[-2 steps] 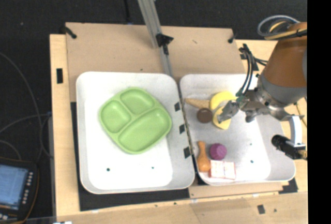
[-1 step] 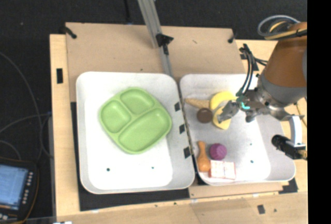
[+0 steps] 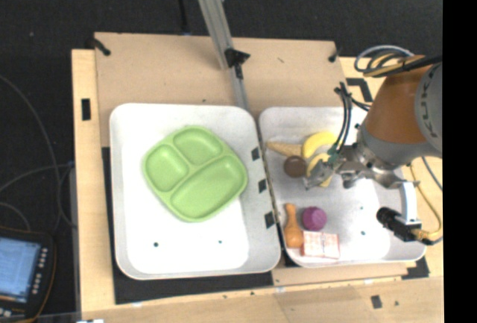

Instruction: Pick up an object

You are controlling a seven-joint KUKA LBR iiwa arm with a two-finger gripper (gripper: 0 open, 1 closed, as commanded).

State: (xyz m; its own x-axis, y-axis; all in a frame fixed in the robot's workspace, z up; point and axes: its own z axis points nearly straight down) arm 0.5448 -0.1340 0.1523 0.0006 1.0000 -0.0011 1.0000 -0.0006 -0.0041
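The arm is reaching in over the right bin (image 3: 387, 251) from its right side, and the gripper (image 3: 326, 171) is hanging low near the middle of that bin, right in among the cluster at the back. The banana (image 3: 320, 144) is sitting just behind it, toward the bin's far edge, curving with its long axis running roughly from the far edge down toward the middle, and its lower end is coming right up against the gripper's tip. Just left of the tip, toward the wall shared with the left bin (image 3: 134, 239), the brown ball (image 3: 295, 166) is lying, with the cone (image 3: 282, 148) angling off behind it toward the far left corner. So the nearest candidates are lying left and behind the gripper, close enough to be touching or nearly so; I'm judging the banana as the likeliest target, though it's too tight to say for sure. Whether the gripper is spread or closed, I cannot tell; the tip is a dark blur against the fruit, and nothing is plainly showing as clamped. Further toward the near edge, well apart from the gripper, the purple ball (image 3: 314, 218) is sitting beside the carrot (image 3: 291, 226), with the box (image 3: 320, 245) at the near wall. The green plate (image 3: 195, 172) is lying in the left bin.
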